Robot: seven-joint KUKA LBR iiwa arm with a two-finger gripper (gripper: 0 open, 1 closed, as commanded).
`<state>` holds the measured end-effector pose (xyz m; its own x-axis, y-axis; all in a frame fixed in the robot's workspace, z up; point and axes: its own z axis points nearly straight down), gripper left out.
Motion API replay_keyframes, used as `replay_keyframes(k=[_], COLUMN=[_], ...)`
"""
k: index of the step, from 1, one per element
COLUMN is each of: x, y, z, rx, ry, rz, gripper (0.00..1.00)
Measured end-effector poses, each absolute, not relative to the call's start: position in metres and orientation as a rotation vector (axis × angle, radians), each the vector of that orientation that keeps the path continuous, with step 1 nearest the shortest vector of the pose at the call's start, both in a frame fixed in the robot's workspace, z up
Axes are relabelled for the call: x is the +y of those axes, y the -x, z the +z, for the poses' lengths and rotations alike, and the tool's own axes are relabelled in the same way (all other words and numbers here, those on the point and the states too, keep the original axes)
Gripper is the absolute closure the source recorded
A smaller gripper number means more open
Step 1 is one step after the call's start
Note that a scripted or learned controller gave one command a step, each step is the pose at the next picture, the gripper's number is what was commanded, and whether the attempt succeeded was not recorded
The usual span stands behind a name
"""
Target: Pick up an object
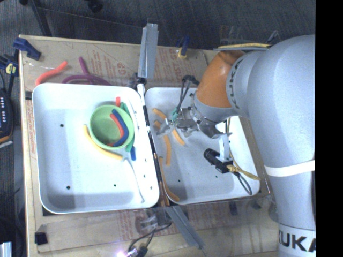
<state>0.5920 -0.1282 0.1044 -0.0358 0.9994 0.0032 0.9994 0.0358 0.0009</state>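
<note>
Several orange sticks lie in the right bin (203, 189). One (158, 113) is near its upper left, one (178, 136) is in the middle left, and a longer one (168, 154) lies below that. My gripper (173, 122) hangs low over the left part of this bin, just above the middle stick and to the right of the upper one. The wrist's grey body and orange band (214, 87) cover the bin's upper right. No stick can be made out in the gripper.
The left bin (64, 186) holds a green bowl (110, 126) with red and blue curved pieces, a yellow strip (107, 153) and a small blue piece (133, 153). The divider (151, 154) between the bins is close to my gripper. A black cabled part (215, 160) hangs over the right bin.
</note>
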Motion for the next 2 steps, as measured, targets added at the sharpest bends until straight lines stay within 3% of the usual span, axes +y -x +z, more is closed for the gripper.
replay_keyframes(k=[1, 2], x=[-0.1281, -0.128], y=[-0.5921, -0.5921], z=[0.1139, 0.1139], rx=[-2.262, -2.263], ry=[2.177, 2.176], rz=[-0.003, -0.002], gripper=[1.0, 0.0])
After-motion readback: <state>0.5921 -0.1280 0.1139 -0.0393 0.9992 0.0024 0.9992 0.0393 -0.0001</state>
